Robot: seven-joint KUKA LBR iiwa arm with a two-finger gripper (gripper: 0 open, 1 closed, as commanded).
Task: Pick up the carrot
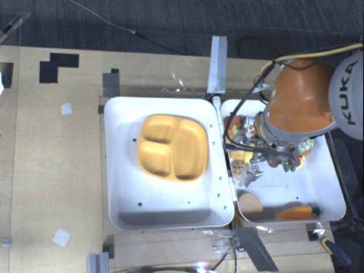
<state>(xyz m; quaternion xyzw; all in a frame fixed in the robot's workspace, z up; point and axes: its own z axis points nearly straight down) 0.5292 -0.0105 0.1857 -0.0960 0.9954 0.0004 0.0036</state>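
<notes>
The carrot [296, 212], orange with a dark green stub at its right end, lies flat along the front wall of the right bin [333, 195]. My gripper [251, 174] hangs low over the left half of that bin, under the orange wrist band [298, 101]. It is above and to the left of the carrot and apart from it, with bare bin floor between them. The arm hides much of the bin's middle and back.
A tan round piece [249, 201] sits in the right bin's front left corner, just below the gripper. Small mixed toy foods [236, 128] crowd its back left, with a yellowish piece [240, 156] below them. The left bin [122, 198] holds a yellow divided plate [173, 147].
</notes>
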